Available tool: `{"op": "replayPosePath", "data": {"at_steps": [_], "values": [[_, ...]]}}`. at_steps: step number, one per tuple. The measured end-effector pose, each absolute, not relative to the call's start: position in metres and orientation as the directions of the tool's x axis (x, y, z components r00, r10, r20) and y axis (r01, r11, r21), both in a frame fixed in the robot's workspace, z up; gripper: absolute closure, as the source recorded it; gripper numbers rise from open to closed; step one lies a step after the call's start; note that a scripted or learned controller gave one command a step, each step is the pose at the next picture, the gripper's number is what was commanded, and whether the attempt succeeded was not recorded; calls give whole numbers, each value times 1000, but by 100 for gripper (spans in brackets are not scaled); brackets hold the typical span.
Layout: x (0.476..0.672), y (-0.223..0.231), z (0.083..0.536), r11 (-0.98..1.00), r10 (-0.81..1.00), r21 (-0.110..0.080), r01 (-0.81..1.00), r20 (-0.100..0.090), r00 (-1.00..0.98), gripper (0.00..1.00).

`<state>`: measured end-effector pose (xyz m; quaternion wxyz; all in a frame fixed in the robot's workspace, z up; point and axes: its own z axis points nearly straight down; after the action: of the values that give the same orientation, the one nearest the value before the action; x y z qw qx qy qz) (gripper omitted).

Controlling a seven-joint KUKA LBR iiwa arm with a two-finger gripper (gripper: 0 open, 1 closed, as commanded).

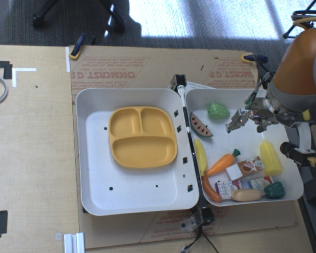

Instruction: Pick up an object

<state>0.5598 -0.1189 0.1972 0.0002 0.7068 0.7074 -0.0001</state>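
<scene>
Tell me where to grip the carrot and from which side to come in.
Grip the carrot across its orange middle, coming straight down from above. It lies flat and slanted, green top toward the upper right. The banana and box crowd its ends, so the mid-body likely gives the fingers the most room.

In the right bin (295, 186), toy food lay scattered. A green leafy lump (218, 110) sat near the far edge, a watermelon slice (200, 126) by the left wall, and a yellow banana (200, 155) lay along that wall. A carrot (221, 164) lay slantwise mid-bin, a corn cob (270, 158) toward the right wall, and small cartons (241, 176) crowded the near edge.
</scene>
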Motion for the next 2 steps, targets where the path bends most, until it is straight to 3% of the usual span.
{"op": "replayPosePath", "data": {"at_steps": [1,2], "values": [[501,-114,108,-72,997,9,997,-1,72,0],[501,-114,117,-76,997,5,997,1,76,100]]}}
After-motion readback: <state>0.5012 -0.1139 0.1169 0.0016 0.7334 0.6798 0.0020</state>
